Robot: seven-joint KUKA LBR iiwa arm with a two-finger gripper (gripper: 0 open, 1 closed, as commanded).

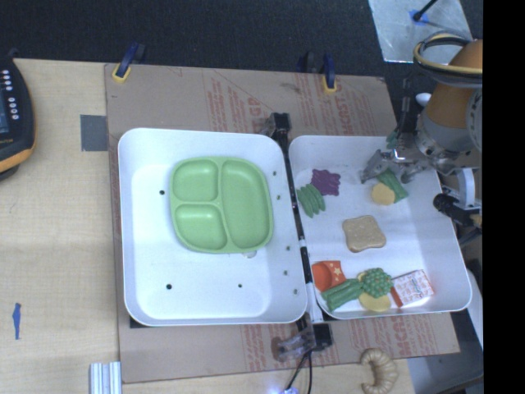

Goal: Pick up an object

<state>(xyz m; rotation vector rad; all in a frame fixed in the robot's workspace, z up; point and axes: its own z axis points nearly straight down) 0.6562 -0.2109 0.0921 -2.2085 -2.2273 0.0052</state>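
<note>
My gripper [395, 169] hangs over the back right part of the right bin [447, 245], its fingers spread open. Just in front of it, touching or nearly touching the fingertips, lies a yellow corn cob with a green husk [385, 191]; nothing sits between the fingers. In the same bin lie a purple toy [326, 181], a green bean pod [311, 199], a tan bread slice [363, 233], a red piece [327, 273], green broccoli [376, 281] with a yellow piece [375, 302] under it, and a red and white packet [413, 288].
The left bin [148, 286] holds a green divided plate [221, 204]. The grey arm with its orange band [451, 97] comes in from the right edge. A black and orange device [12, 113] rests at the far left of the bench.
</note>
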